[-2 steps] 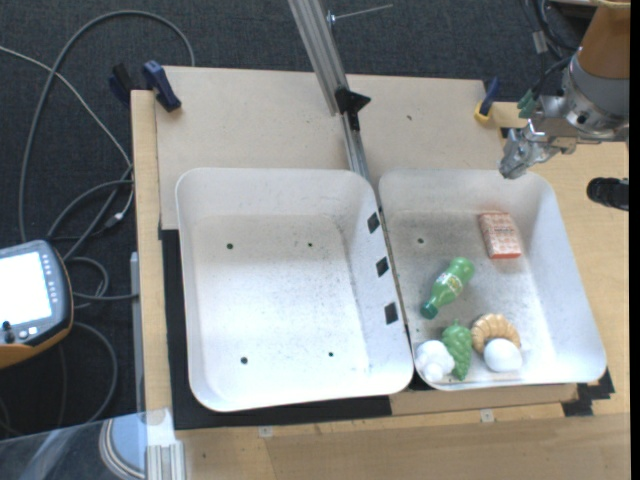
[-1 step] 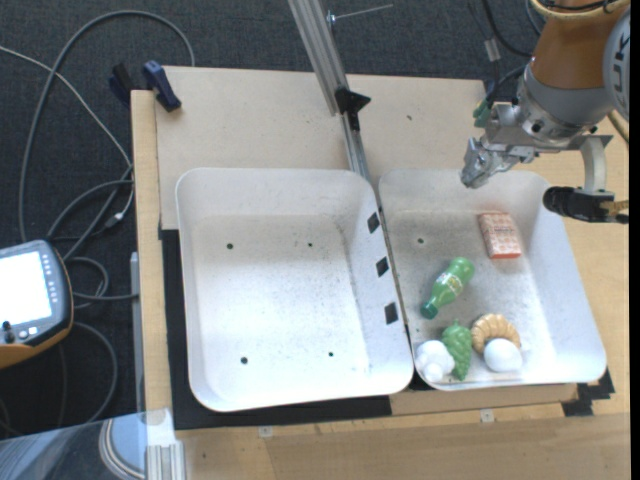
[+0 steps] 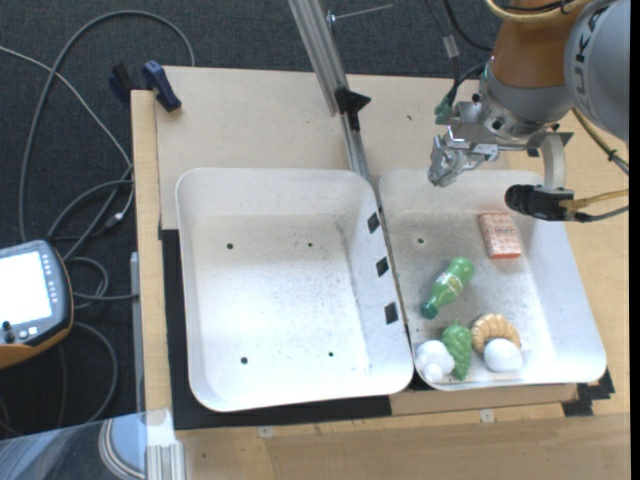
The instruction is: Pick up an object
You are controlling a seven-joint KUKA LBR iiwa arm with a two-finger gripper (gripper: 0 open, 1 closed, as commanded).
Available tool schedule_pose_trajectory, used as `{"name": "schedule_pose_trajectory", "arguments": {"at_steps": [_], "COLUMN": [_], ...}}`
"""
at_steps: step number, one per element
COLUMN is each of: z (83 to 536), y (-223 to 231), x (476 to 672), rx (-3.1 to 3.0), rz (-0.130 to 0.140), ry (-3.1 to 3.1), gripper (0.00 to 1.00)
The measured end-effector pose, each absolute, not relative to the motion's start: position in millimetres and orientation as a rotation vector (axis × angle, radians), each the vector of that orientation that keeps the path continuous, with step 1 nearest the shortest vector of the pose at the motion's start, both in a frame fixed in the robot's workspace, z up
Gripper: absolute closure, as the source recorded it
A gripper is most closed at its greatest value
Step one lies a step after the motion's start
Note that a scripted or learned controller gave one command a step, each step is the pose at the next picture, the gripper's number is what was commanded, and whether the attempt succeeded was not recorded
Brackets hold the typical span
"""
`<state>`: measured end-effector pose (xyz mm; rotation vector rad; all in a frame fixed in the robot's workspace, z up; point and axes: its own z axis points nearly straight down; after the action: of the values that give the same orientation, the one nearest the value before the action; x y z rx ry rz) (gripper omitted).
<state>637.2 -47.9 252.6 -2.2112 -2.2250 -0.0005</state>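
Note:
My gripper (image 3: 441, 174) hangs over the far left corner of the right bin (image 3: 580, 298), fingers pointing down with nothing visibly between them. In that bin a small orange-pink box (image 3: 499, 235) lies near the far right. A green bottle (image 3: 447, 286) lies slanted in the middle. At the near edge sit a white round object (image 3: 434, 359), a green crumpled item (image 3: 459, 348) and a tan-and-white object (image 3: 497, 341). The gripper is well apart from all of them.
The left bin (image 3: 200, 268) lies beside the right one, with a divider with black clips (image 3: 384, 266) between them. A slanted metal rail (image 3: 325, 58) crosses the bench behind the bins. A blue clamp (image 3: 160, 84) sits at the bench's far left corner.

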Motion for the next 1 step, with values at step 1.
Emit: {"name": "schedule_pose_trajectory", "arguments": {"at_steps": [1], "z": [238.9], "y": [4.9], "x": [636.7], "rx": [-2.210], "rz": [0.002], "ry": [-2.225], "gripper": [1.00]}}
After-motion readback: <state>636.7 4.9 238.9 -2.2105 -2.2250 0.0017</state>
